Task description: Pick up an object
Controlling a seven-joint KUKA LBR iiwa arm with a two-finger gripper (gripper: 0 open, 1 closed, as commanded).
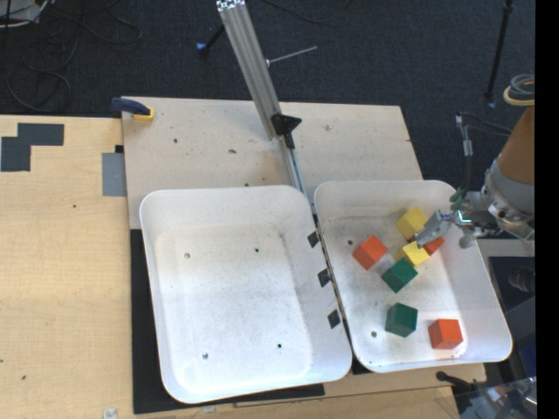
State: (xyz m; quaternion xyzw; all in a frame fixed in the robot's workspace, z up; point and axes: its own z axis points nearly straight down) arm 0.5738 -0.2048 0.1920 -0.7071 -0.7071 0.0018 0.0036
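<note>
Presently logged, right bin (489, 278): six small blocks on its white floor. Yellow block (411, 223) near the upper middle; orange block (370, 251) to its lower left, apart from the rest. Second yellow block (416, 254) touching a green block (400, 275) just below it. A red block (433, 245), mostly hidden, just beside the second yellow one, under the fingertips. Another green block (402, 319) and an orange-red block (446, 333) near the lower edge, close together but not touching. Gripper (434, 230) reaching in over the right rim, tips low among the upper cluster; jaw state cannot be told from this angle. Left bin (166, 234) beside it, dark clips (323, 277) along the shared edge. Slanted aluminium post (255, 68) behind both bins; blue-and-yellow clamp (133, 108) at the bench's far left corner.
</note>
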